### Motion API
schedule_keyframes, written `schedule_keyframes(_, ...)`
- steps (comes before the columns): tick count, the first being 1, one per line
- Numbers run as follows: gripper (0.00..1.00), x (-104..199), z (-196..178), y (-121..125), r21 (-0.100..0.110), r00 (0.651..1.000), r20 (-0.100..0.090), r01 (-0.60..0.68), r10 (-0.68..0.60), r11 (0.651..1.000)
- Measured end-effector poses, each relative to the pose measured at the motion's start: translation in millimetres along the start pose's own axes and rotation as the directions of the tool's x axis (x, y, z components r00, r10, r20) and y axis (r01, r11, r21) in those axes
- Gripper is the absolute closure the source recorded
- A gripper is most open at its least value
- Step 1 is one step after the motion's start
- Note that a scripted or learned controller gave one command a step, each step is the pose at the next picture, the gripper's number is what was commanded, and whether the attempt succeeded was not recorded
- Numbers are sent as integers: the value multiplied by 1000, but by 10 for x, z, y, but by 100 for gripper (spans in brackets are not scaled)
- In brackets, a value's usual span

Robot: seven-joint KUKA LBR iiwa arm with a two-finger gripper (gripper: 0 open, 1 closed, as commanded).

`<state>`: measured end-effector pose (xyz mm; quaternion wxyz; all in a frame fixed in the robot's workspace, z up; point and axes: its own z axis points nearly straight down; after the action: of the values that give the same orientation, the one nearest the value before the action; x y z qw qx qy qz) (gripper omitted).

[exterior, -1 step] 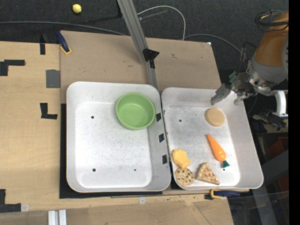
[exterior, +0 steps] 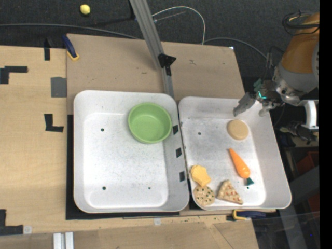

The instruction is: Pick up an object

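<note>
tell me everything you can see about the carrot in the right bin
The carrot is a small toy, plastic by its look, with a smooth orange body tapering to a point and a dark green stub at its wide end. It lies flat on the right bin's floor, point toward the tan round disc, stub toward the near wall. Nothing touches it; a pizza slice lies close by.

No text, label, brand, number or sign can be read anywhere in this view.

One fixed camera looks down aslant (from overhead) on both white bins point(exterior: 78, 139).
</note>
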<state>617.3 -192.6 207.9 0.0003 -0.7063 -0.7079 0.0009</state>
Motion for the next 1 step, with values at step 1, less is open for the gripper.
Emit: schedule_keyframes(1, 0, -15, 644, -38, 6, 1000, -2, -1, 1, 1000)
